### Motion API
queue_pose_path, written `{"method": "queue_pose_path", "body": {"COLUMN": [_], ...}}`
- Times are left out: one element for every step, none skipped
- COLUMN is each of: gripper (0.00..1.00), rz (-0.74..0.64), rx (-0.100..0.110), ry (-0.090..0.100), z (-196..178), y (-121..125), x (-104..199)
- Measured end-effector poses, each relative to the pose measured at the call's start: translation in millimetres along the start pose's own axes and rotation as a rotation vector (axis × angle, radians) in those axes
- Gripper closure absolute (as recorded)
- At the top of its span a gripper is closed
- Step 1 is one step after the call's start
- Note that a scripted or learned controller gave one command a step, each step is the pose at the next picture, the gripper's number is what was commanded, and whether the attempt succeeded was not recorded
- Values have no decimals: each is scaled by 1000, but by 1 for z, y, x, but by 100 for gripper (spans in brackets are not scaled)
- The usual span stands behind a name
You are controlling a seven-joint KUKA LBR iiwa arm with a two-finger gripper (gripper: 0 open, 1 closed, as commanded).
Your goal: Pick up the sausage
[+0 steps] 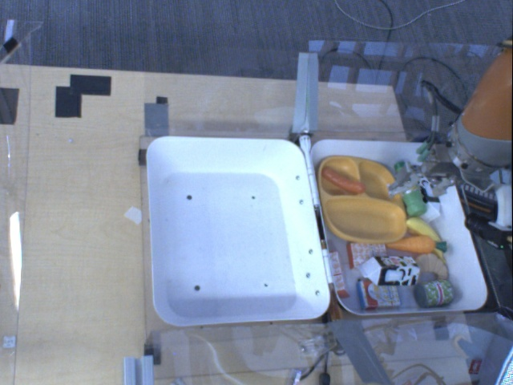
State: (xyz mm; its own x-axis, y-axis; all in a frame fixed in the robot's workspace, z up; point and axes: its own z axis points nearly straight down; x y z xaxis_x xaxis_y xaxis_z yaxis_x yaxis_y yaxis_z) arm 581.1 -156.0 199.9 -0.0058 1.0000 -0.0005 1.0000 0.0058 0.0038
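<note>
**Sausage on yellow dish, right bin; end effector above bin's far right part**

Near edge of right bin [473, 299]: green-lidded can [434, 293] lying on its side, small red carton [378, 295] beside it to the left, black-and-white milk carton [394, 271] just behind both. Further in: carrot [411, 245] with a banana [422, 228] just beyond it, both at the right of the big yellow dish [365, 219]. Sausage [343, 183], reddish, lies on the far lobe of that dish, left of centre in the bin, nothing touching it from above. End effector [414, 180] sits to the right of the sausage, apart from it, over a green item [414, 203]; open or clenched: cannot tell, detail too small. Left bin [228, 231] lies alongside on the tabletop [80, 215]. Arm's orange band [490, 95] at far right.
</note>
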Motion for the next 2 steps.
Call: {"method": "queue_pose_path", "body": {"gripper": [0, 0], "rz": [7, 86], "rx": [-6, -24], "ry": [-3, -13], "z": [109, 106], "y": [88, 16], "x": [29, 53]}}
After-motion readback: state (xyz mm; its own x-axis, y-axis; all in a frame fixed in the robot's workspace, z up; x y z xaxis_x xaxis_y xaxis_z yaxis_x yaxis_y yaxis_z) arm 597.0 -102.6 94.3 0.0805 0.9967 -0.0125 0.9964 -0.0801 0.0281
